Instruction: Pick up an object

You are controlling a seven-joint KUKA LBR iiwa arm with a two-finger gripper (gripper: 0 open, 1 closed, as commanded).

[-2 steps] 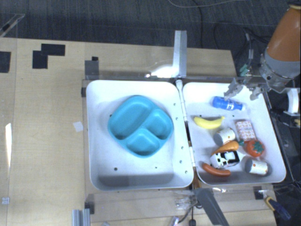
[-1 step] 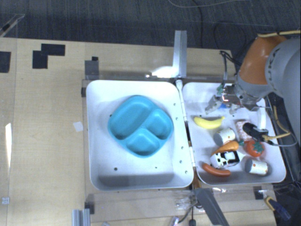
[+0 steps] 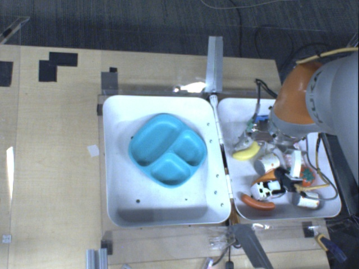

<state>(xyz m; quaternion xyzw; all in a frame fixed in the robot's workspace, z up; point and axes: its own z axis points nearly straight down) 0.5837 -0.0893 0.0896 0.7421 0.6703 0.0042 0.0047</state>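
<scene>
The pick looks to be at its approach stage, not done: the arm hangs low over the right bin, and its claw sits among the small things there, just beside a yellow banana-shaped piece and a white cylinder. I cannot tell the claw's state, since the wrist hides it, and nothing is seen lifted clear of the bin floor. An orange sausage-like piece lies near the front wall, while the blue divided tray lies alone in the left bin; a grasp and a lift appear left to do.
</scene>
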